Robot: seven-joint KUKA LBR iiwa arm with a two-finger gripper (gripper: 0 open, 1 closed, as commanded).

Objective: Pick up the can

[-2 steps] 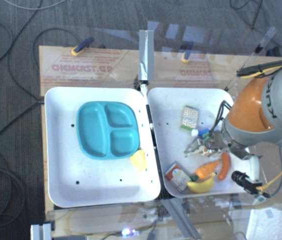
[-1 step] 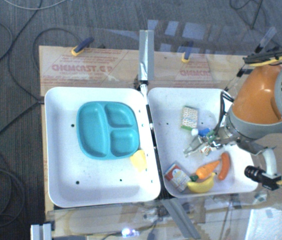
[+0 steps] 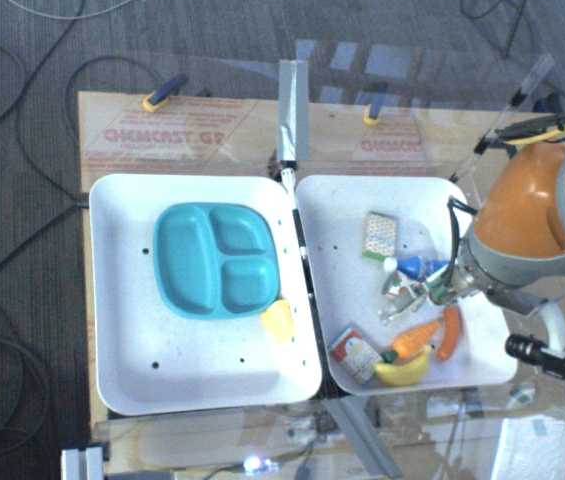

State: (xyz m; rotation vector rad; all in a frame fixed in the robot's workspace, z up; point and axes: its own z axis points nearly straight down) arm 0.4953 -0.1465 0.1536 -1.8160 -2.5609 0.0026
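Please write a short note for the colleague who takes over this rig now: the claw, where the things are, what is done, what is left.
Claw: low in the right bin, among the clutter; open or shut, cannot tell.
Can: lying near that bin's front edge, beside the banana and carrot, apart from the claw.
Left bin: blue tray and a yellow piece.
Done: nothing visible; can not lifted.
Left: reach the can, grasp, lift.

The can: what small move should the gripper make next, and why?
Probably shift the gripper toward the view's lower left, past the carrot. It sits among items mid-bin, while what looks like the can lies apart from it, beside the banana.
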